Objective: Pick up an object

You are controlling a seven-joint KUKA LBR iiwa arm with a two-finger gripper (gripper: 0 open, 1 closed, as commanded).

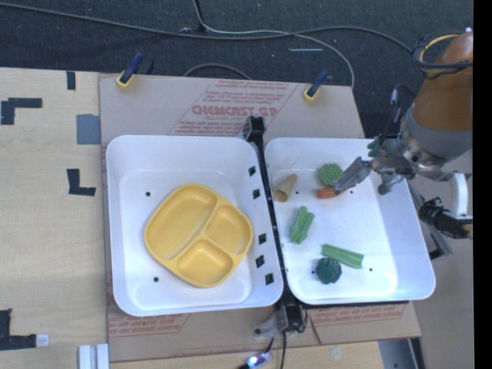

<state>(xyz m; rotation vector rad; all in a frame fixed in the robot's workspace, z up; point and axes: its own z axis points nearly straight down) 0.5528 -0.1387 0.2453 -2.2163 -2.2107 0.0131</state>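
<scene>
Task obj not specified; candidates all sit in the right bin [400, 283]. Nearest the claw: a round green bumpy piece [330, 174] in the bin's upper middle, w/ a small orange-red piece [327, 194] just below it, touching or nearly so — can't tell which. Left of those, near the divider, a tan cone-shaped piece [286, 185], tilted. Below that, mid-bin, a green ridged bundle [301, 225] lying at a slant. Lower down, a light-green stalk [342, 256] lying diagonal, and just beside its left end a dark-green lumpy item [328, 270].

Claw [350, 177] reaches in from the right, low over the bin's upper part, tip just beside the round green piece and the orange-red piece. Nothing seen between its fingers; how far open — can't tell, the tip reads as one grey blur.

Arm [442, 106]: grey w/ orange band, at the right edge above the bin's rim.

Left bin [123, 206] holds a yellow divided plate [200, 234], 3 compartments, lying flat & rotated.

Both bins rest on a brown cardboard sheet [223, 110] on the counter [46, 229], clipped at the top by two blue-yellow clamps [129, 71]. Black cables [231, 31] run across the dark floor beyond.
</scene>
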